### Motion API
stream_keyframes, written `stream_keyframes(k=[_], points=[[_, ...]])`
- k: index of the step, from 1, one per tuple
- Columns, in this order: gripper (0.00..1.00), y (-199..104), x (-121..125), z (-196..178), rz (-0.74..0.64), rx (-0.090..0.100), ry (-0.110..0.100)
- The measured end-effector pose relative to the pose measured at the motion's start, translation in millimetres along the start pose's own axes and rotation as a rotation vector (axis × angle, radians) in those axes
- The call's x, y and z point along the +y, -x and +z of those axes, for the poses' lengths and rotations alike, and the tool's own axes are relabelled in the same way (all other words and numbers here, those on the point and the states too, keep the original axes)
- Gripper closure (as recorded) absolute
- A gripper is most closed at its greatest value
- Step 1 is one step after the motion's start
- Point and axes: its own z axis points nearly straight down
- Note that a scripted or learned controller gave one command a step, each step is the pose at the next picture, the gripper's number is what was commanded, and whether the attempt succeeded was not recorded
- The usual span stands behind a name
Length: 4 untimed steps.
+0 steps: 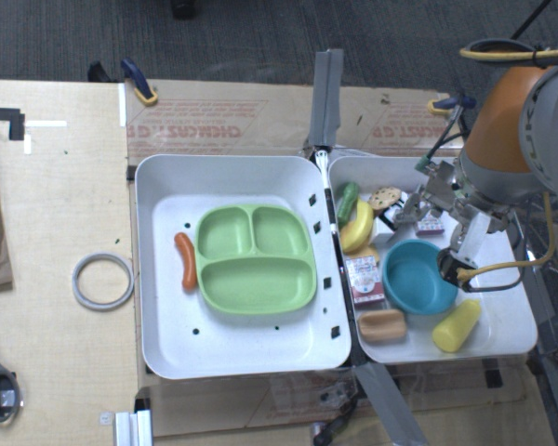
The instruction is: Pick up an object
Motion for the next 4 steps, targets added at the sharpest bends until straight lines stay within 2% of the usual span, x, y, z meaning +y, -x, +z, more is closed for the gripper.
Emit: stream_keyframes(k=[1,2,3,4], points=[[0.0,6.6,3.3,67.2,-0.27,0.0,-0.002],[0.0,16.1,1.2,95.1,-0.544,0.001,0.012],[0.0,-10.0,70.6,98.3,-0.585,0.001,0.003],[1.0,-7.8,71.3,87.1,-0.584,-0.003,0.0]])
